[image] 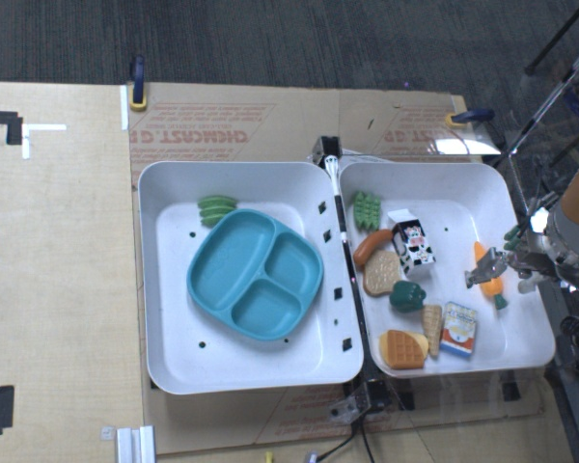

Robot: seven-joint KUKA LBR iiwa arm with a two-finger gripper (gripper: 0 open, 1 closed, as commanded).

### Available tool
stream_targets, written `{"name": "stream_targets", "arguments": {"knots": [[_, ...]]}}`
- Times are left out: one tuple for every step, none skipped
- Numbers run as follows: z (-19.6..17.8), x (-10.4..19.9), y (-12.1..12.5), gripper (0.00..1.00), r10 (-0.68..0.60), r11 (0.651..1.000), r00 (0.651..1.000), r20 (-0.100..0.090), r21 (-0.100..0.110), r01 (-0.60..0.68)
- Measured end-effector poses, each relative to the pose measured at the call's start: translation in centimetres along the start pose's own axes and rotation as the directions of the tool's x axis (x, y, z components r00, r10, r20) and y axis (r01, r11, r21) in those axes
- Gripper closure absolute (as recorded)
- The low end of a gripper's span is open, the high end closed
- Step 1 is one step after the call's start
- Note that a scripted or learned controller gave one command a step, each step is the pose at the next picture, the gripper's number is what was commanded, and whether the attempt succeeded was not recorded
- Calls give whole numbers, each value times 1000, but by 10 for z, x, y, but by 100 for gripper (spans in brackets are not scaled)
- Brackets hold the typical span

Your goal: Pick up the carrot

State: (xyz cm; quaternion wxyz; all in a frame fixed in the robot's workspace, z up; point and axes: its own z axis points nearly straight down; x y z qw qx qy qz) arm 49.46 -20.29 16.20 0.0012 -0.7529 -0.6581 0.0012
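One gripper (484, 276) in play, at 3 o'clock in the right bin (521, 345). Jaws look parted, one grey finger on the carrot's left flank; nothing visibly clamped, so I'd call it released, not grasping.

The carrot (486, 266) lies near that bin's right wall, orange body running roughly 12-to-6, a green stub at its 5 o'clock end, partly masked by the finger.

To do this well, I'd centre the jaws across the carrot's short axis and go down until both fingers straddle it. Close only then, then lift straight up.

Risk: the wall at 3 o'clock crowds the outer finger; a rounded carrot may squirt out.

Juice carton (458, 329) at 7 o'clock and milk carton (414, 245) at 9 o'clock sit well apart, no interference.
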Motion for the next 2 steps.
{"name": "stream_targets", "arguments": {"knots": [[71,-1,42,0,-9,1000,1000,-15,0,9],[62,-5,42,100,-3,1000,1000,-6,-1,3]]}}
